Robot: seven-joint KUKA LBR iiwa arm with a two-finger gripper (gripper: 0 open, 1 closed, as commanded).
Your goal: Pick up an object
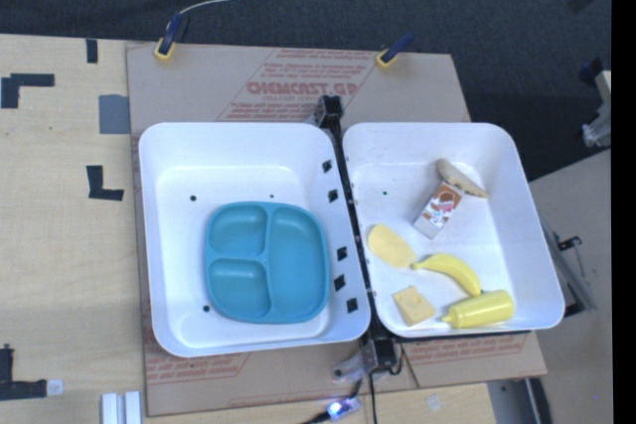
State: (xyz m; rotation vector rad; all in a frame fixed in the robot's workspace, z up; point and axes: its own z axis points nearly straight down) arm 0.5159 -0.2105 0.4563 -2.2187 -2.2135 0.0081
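Two white bins sit side by side on the worktop (60,164). The left bin (159,164) contains one blue divided plate (266,261), lying flat toward the near side.

The right bin (517,174) contains the candidate items:
- A small carton (438,211), lying tilted at mid-bin.
- A tan rounded piece (461,177), touching the carton's far end.
- A pale yellow chip-shaped piece (391,246), near the dividing wall.
- A banana (452,271), just right of that piece.
- A tan cube (412,305), at the near edge.
- A yellow bottle (480,310), lying on its side against the near wall.

Step in hand, by my judgement: pre-approach. No item is lifted; every item rests in a bin. The state of the hand cannot be told from here.

Next move calls for selecting one target, then descending over it. The carton stands clear on its near side and looks the easiest. The bottle lies close against the wall, which may obstruct a grasp.
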